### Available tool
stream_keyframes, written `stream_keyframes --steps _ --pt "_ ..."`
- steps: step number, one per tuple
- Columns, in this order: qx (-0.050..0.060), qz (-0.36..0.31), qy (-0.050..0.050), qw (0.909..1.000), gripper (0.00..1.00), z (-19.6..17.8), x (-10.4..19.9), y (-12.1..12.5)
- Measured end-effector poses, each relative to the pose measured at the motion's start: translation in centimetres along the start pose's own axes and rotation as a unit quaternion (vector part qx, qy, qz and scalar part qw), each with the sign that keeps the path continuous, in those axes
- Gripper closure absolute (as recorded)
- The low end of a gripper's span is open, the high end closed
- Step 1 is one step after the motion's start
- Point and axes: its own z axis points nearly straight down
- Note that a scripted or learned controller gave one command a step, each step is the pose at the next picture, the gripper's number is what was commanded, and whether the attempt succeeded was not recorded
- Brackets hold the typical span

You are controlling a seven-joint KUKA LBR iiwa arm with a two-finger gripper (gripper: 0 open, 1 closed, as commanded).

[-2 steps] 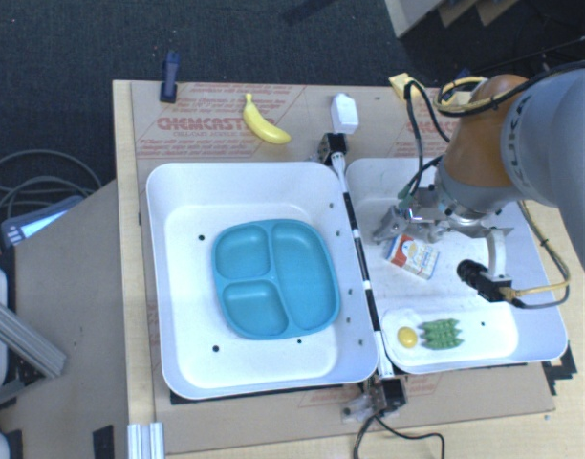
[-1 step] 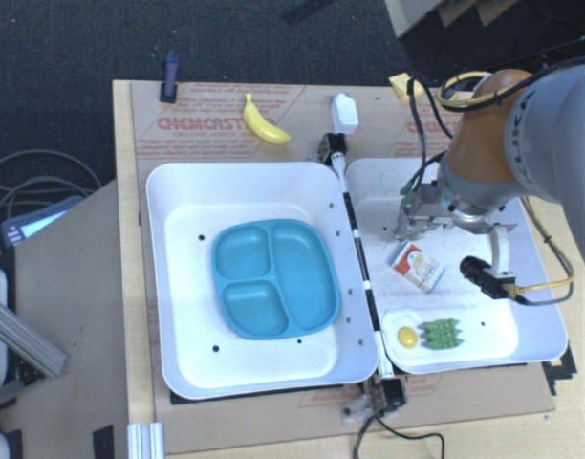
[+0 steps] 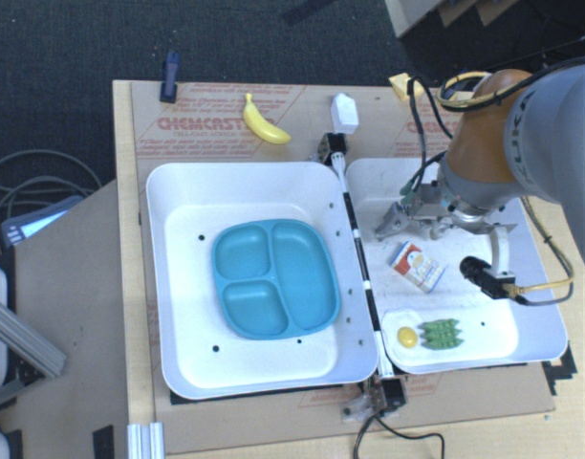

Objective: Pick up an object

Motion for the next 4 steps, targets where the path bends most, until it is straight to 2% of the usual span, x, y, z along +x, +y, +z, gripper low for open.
stream_keyframes --steps 1,2,3,4 --pt "0.002 0.000 0.001 1.0000 0.00 1.0 -0.9 -2.9" --pt "0.001 0.000 0.000 1.0000 1.00 0.0 -0.9 -2.9" --pt "0.001 0.000 0.000 1.0000 0.00 0.0 -0.9 -2.9" --pt "0.002 0.000 0.001 1.0000 0.00 1.0 -0.1 -6.0"
